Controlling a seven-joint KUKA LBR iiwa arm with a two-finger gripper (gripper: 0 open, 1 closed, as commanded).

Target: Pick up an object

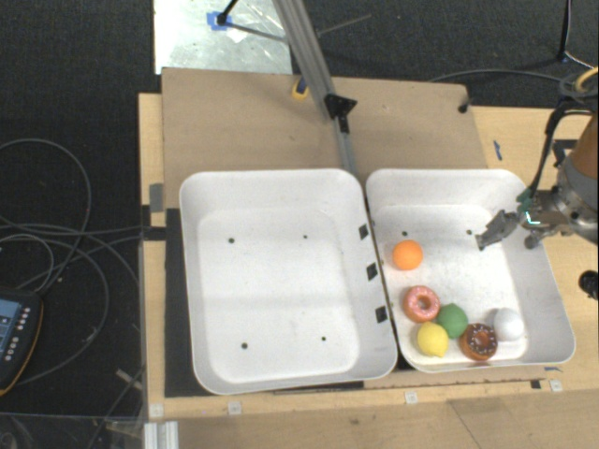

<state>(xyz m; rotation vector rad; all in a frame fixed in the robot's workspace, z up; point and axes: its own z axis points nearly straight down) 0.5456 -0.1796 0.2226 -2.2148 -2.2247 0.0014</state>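
1. The hand (pixel 496 230) hangs over the upper right part of the right bin (pixel 440 195), fingers slightly parted, gripping nothing.
2. An orange ball (pixel 407 255) lies left of the hand, well apart from it, near the bin's left wall.
3. Below the ball, in the bin's lower corner, cluster a pink doughnut (pixel 421 303), a green ball (pixel 453 320), a lemon (pixel 432 340), a chocolate doughnut (pixel 480 341) and a white ball (pixel 508 325).
4. The left bin (pixel 201 195) adjoins the right bin on the bench (pixel 234 120).

A grey pole (pixel 309 50) slants over the bench; cables (pixel 56 241) and a pendant (pixel 17 335) lie left.
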